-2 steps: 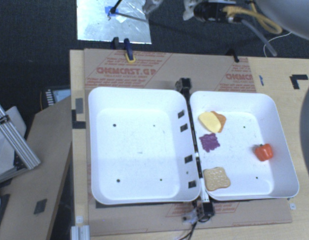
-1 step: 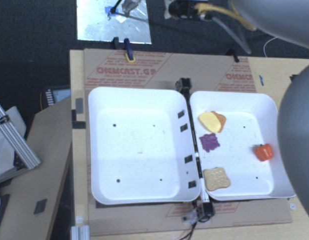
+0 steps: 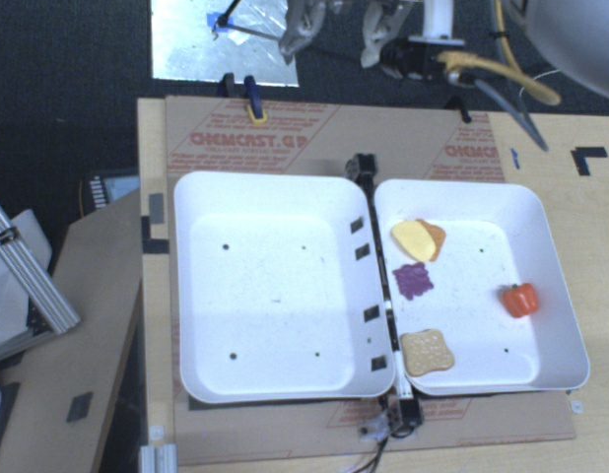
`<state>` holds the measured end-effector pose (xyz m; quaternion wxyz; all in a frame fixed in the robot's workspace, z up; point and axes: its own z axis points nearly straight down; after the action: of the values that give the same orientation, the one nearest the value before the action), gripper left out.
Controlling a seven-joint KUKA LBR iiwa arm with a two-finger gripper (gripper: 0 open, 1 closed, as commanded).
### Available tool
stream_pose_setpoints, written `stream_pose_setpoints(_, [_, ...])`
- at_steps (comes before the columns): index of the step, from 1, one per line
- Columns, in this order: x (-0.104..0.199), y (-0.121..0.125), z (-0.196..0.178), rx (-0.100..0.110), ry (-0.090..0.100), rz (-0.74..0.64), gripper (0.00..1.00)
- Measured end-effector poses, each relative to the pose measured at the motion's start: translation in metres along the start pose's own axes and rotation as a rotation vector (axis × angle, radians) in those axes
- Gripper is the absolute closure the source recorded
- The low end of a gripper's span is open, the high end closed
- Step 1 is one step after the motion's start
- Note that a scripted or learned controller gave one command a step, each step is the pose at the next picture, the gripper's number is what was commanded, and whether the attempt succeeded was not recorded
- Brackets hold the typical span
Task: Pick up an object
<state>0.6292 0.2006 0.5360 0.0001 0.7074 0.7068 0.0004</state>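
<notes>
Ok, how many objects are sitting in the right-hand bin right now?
4, all in the right bin: a yellow piece near its upper left, a purple piece below that, a tan cracker at the lower left, and an orange-red pepper toward the right wall.

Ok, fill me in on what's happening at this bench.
Nothing is being handled yet. The tool hangs high above the far edge of the bench, with nothing between its fingers. The right bin holds four items: a yellow piece, a purple piece, an orange-red pepper and a tan cracker. None has been picked up.
</notes>
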Motion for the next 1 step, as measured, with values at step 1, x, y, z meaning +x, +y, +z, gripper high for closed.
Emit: stream_pose_setpoints(1, [-0.0473,-0.0448,-0.0002,0.0,0.0,0.001,0.0])
